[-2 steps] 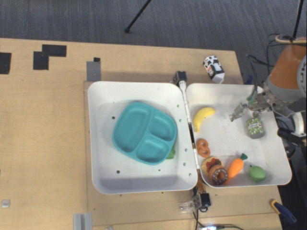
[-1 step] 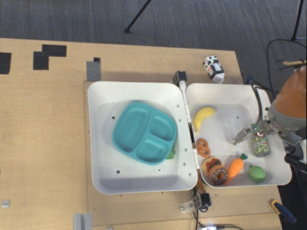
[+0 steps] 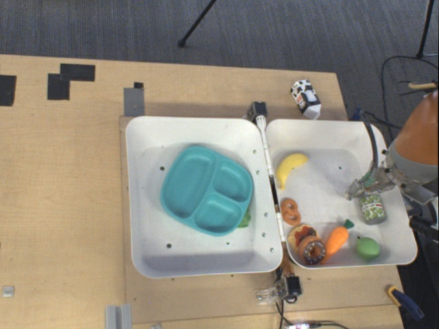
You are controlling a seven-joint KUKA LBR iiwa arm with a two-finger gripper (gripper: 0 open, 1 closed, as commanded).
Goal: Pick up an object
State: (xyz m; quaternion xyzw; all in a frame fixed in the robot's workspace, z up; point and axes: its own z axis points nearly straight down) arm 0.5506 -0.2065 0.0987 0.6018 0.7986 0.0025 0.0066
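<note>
Reaching in from the right edge, the grey arm with its orange band sets the gripper low over the right bin, directly above a small jar-like container with a green speckled label. Metal fingers show beside the container's top, but whether they are spread or closed on it cannot be told from this angle.

Around the container lie other toys. A green lime-like fruit sits just beside it toward the near wall, an orange carrot lies to the left of that, and a dark round piece with a colourful rim touches the carrot's end. A pretzel-shaped piece rests near the dividing wall, and a yellow banana lies well apart toward the far side.

In the left bin a teal divided plate lies tilted, with something green peeking from under its right edge.

Both bins sit on a pale wooden bench bearing black square markers. A small cow-patterned carton lies on the bench beyond the right bin. Grey carpet covers the floor behind.
</note>
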